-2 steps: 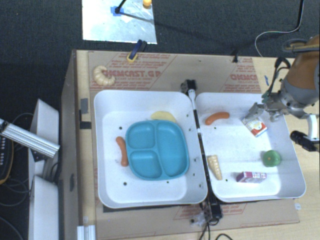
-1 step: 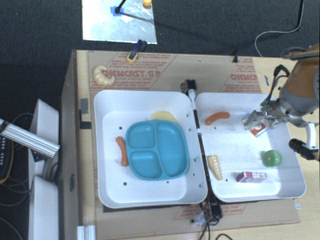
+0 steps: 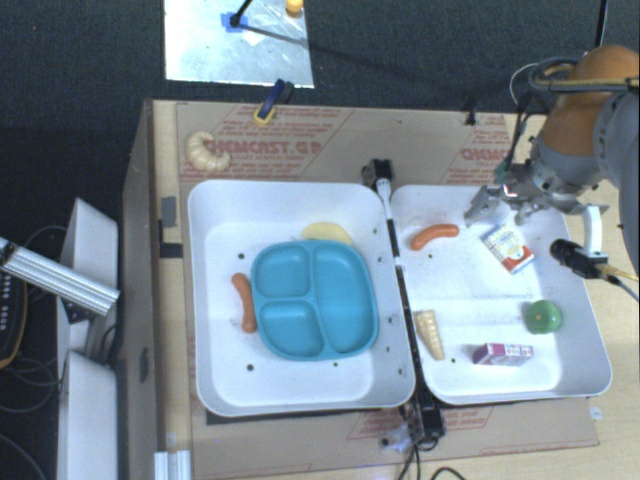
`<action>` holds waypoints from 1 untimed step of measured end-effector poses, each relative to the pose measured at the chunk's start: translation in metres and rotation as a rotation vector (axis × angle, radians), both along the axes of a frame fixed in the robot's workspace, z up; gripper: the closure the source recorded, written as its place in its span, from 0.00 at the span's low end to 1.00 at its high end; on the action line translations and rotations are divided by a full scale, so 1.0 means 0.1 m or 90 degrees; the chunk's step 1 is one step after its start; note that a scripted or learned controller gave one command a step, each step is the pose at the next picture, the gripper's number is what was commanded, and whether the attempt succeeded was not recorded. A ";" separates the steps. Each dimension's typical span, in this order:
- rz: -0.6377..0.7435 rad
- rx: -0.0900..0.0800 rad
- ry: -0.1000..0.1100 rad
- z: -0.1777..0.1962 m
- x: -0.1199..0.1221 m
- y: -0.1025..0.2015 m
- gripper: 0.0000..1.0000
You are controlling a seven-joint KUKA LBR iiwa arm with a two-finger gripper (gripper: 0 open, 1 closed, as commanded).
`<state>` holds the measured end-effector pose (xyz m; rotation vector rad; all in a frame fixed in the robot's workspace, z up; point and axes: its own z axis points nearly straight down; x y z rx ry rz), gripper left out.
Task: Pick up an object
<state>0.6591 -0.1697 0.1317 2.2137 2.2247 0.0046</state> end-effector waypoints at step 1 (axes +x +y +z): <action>-0.002 -0.001 0.002 -0.21 -0.24 -0.37 0.00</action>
